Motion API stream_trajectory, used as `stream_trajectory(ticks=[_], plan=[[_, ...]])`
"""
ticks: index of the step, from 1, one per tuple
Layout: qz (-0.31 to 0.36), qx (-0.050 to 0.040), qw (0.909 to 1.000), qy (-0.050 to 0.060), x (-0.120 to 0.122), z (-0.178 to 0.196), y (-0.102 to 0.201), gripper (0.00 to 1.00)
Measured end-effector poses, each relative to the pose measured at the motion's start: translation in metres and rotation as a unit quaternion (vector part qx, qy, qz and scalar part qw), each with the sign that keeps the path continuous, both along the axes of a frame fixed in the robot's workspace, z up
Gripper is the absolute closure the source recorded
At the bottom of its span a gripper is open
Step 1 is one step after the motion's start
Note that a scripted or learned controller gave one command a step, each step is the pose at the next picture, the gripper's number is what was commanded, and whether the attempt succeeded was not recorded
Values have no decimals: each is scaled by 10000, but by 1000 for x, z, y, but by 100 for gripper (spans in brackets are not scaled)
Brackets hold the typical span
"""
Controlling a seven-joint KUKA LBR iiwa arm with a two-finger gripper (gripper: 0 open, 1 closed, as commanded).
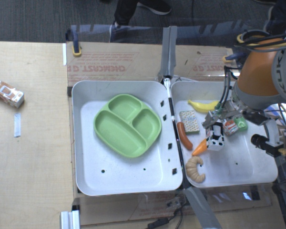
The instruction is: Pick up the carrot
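The carrot [199, 147] lies in the right bin [257, 175], near its left side, a short orange piece with its long axis slanting from lower left to upper right. It sits just beside the lower end of a red sausage [183, 134] on its left, and just above a pale croissant [196, 170]. On its upper right end it touches or nearly touches a small black-and-white cow-patterned carton [215, 140]. The pincer [218, 119] hangs over the bin above and a little to the right of that carton, so the carrot lies down and to the left of it, with the carton standing between the two. How wide the pincer stands cannot be told here, since the dark metal parts and cables blur together against the carton; nothing orange shows inside it, so the carrot looks not yet grasped. The coming move, as judged, calls for a shift toward the lower left and a turn of the wrist so the close comes across the carrot's slant, not along it. The crowding is the risk: carton, sausage and croissant all lie close by. A yellow banana [203, 105] and a speckled sponge [189, 122] lie further up the bin, and the left bin [86, 175] holds a green divided plate [127, 124].
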State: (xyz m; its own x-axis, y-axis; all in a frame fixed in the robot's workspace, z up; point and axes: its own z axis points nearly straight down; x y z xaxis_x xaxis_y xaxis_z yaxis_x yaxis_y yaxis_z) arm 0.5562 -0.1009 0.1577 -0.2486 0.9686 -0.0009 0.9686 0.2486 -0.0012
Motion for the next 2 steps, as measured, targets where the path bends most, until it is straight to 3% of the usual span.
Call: stream_trajectory(ticks=[1,2], plan=[[3,-1,10000,0,0,0,0,0],[490,8,9988,5,-65,-67,-28,0]])
